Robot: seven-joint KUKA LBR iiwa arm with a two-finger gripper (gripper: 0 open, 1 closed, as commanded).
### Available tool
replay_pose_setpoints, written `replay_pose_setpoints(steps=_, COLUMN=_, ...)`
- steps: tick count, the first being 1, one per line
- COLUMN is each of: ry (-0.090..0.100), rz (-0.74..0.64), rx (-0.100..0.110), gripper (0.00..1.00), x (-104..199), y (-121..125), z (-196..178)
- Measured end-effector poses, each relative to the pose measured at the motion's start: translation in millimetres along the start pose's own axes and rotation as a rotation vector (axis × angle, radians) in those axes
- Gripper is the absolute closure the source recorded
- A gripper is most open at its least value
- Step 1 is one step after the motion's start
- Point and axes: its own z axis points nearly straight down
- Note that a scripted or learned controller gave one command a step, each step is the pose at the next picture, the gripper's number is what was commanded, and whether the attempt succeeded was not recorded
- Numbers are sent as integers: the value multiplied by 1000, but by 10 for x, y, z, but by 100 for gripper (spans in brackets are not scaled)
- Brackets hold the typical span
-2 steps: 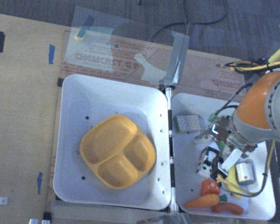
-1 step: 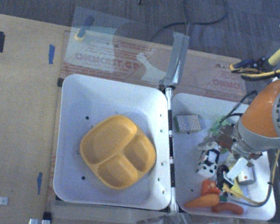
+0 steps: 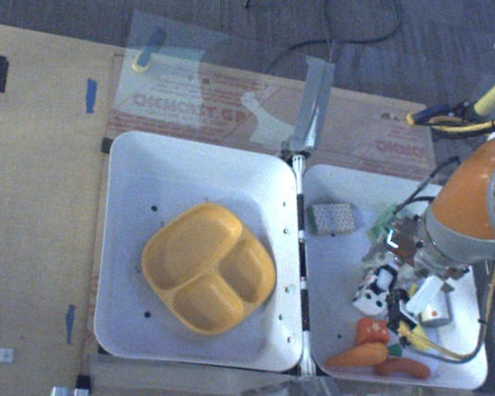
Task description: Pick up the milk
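The milk point(image 3: 370, 294) looks like a small white carton with black patches, lying in the right bin point(image 3: 338, 283) near its middle. My gripper point(image 3: 397, 276) hangs from the grey wrist below the orange band point(image 3: 470, 196) and sits right over the carton's right side, close to or touching it. The wrist and dark cables hide part of the carton. Whether the carton is between the gripper's parts cannot be made out.
A white box with a red mark point(image 3: 431, 308) lies just right of the gripper. At the bin's front are a red item point(image 3: 373, 331), an orange carrot point(image 3: 356, 355) and a red chili point(image 3: 403, 367). A grey block point(image 3: 333, 218) lies at the back. A yellow divided plate point(image 3: 210, 267) sits in the left bin point(image 3: 131, 220).
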Motion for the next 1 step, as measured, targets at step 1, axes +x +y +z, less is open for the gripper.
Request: replay_pose_setpoints(steps=1, ry=-6, rz=176, rx=10, gripper=100, x=569, y=-54, z=-1226)
